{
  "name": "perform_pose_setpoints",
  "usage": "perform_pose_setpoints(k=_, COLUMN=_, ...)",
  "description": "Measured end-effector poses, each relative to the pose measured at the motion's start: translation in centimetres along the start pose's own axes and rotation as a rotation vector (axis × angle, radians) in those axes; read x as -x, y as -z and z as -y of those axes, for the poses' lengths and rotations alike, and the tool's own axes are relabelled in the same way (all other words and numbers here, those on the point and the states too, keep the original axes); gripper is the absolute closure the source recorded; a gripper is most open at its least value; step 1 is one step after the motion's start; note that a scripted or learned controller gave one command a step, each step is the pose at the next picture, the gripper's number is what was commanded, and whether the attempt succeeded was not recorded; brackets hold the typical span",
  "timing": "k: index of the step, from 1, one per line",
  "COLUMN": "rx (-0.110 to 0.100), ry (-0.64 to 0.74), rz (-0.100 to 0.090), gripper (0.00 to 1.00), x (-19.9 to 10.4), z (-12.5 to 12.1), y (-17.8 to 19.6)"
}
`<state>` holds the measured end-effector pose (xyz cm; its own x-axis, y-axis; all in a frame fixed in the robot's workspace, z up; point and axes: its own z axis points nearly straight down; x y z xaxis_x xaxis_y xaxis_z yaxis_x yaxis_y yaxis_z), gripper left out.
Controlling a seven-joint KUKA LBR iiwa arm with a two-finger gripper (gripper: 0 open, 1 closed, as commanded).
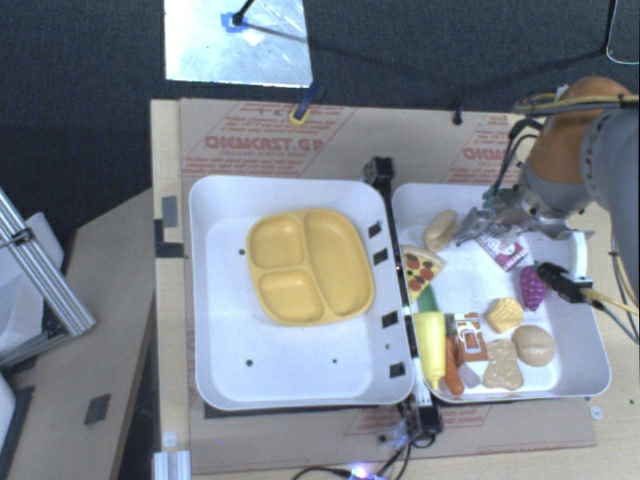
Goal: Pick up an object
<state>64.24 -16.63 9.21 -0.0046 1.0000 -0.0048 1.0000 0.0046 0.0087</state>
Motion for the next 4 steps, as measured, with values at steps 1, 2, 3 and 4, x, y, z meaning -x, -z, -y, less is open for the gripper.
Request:
perform_pose_setpoints(k=1, rx=0.014, ry=0.001, rz=0.008, gripper=1.00, x=0.2, z=-0.3, y=1.4)
perform_pose_setpoints(k=2, rx=-0.003, ry=-0.004, rz=-0.004, gripper=1.00, x=0.5, z=0.0, y=5.9)
perform_pose_setpoints(k=3, rx=-0.001, ry=0.001, rz=-0.003, gripper=1.00, x=0.1, z=-1.2, y=11.6)
perform_pose_setpoints(k=4, rx=-0.005, ry=0.001, rz=-0.004, gripper=1.00, x=0.1, z=-1.3, y=13.3)
